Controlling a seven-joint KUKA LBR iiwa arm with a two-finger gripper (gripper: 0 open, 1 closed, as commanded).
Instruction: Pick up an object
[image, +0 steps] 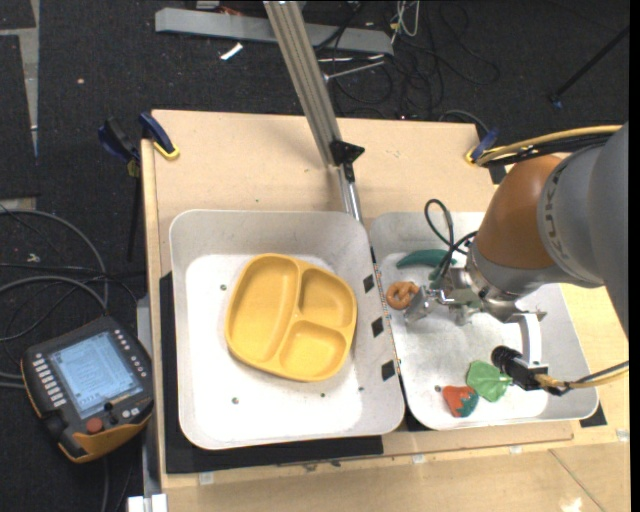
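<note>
In the right bin (560, 400), a small brown pretzel-like ring (402, 293) lies near the left wall. A teal-green piece (420, 259) lies behind it. A light green object (487, 381) and a red-orange object (460, 401) sit at the bin's front. My gripper (432, 300) hangs low just right of the brown ring, with the grey arm and orange band (520, 215) above it. Nothing shows between its fingers.
The left bin (200, 250) holds a yellow divided plate (291, 317). A metal pole (312, 85) slants over the bench from the back. Black cables (440, 225) loop over the right bin. A teach pendant (88, 382) lies on the floor at the left.
</note>
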